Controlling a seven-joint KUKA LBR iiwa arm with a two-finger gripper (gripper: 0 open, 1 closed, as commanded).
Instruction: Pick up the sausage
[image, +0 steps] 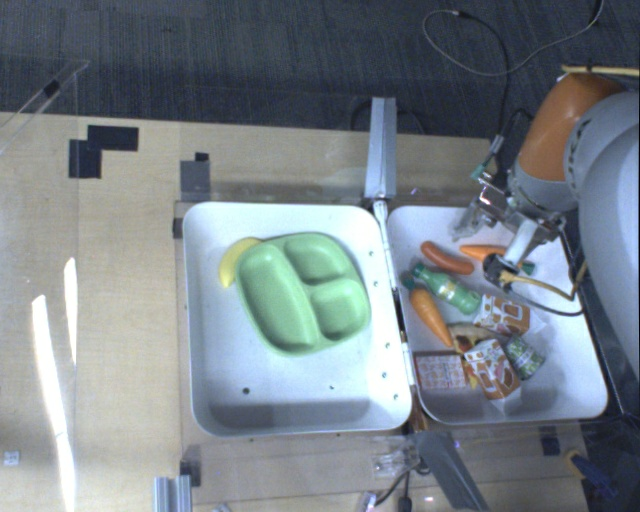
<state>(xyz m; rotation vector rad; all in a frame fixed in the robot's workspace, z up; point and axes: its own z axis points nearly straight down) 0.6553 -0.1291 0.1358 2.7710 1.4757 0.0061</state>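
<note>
- Packets (487, 362): flat printed wrappers, crinkled foil look, heaped at the near end of the right bin (590, 385), well below the jaws. Soft, slippery, not wanted.
- Can (524, 354): small, green-patterned, lying among the packets; hard and round.
- Carrot (430, 315): orange, tapered, smooth plastic look, lying slantwise below and to the left of the jaws.
- Bottle (447, 289): green, glossy, on its side, between the carrot and the sausage.
- Sausage (446, 258): the task's item. Red-brown, short, rounded at both ends, smooth skin; lies flat on the bin floor just left of the jaws, near but apart from them, close beside the bottle.
- Gripper (497, 235): metal-and-black fittings with cabling, hanging low over the far part of the right bin. Whether the jaws stand wide or narrow cannot be told; nothing is seen held.
- Orange piece (484, 252): a second carrot-like item, directly under the gripper, partly hidden.
- Step in hand, as judged: approach. To do it well, shift left until centred on the sausage, set the jaws across its short width, descend clear of the bottle and orange piece, grip mid-length so the round skin does not squirt out.
- Left bin (210, 400): white, shallow, far left of the jaws; holds a green three-part tray (300, 290), matte moulded plastic, with a yellow banana (234, 262) tucked at its edge.
</note>
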